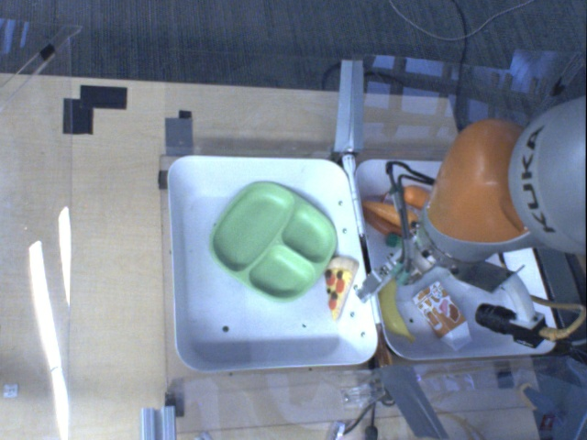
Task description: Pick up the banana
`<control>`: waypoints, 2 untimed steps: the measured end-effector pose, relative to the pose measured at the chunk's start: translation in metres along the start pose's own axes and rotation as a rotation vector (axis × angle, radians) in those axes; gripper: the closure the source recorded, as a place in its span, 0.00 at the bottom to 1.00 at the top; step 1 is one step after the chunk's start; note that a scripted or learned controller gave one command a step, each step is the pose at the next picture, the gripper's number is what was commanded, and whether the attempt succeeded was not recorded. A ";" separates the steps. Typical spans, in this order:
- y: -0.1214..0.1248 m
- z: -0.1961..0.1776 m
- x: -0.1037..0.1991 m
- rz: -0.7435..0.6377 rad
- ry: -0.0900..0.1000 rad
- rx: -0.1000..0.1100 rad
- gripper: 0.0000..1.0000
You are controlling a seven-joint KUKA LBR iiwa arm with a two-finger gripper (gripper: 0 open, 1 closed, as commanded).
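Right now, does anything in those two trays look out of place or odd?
One thing: the pizza slice lies beside the green plate, against the left tray's right wall. The banana lies in the crowded right tray under the arm.

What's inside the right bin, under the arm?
In the right bin: the yellow banana at its left wall, an orange carrot-like piece above it, and a printed packet. The arm covers the bin's middle and whatever lies there.
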State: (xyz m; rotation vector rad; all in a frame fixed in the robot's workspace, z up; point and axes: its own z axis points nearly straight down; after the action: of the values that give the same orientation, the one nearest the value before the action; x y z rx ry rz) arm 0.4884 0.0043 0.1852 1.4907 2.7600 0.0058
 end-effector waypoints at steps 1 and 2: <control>-0.008 0.000 -0.012 -0.059 0.000 0.000 0.00; 0.010 0.000 0.016 -0.104 0.000 0.000 0.00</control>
State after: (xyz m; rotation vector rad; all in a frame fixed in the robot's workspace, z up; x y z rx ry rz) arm 0.4881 0.0227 0.1851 1.3456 2.8335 0.0054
